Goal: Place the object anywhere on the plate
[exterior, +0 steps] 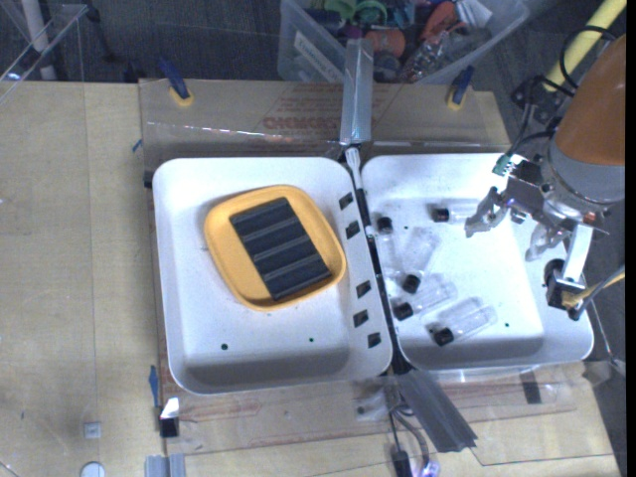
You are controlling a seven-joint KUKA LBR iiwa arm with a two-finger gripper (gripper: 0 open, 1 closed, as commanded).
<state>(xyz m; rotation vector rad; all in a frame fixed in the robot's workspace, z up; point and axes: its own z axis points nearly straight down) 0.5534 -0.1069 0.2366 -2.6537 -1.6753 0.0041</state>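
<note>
The worktop [70,266] is carrying 2 white bins side by side. The left bin [189,351] is holding the yellow plate [224,256], and a black ribbed object [279,247] is already lying on the plate's middle. The right bin [517,341] is holding several clear vials with black caps [459,321], scattered toward its left and centre, well apart from the plate. The grey arm [594,117] is reaching in over the right bin, and the gripper [527,229] is hanging above that bin's right part; its jaws are standing apart with nothing between them. Judging from this, a grab at the clear vials could be slipping, since they are small, smooth and lying close together, and a closing jaw could be knocking 1 aside.
</note>
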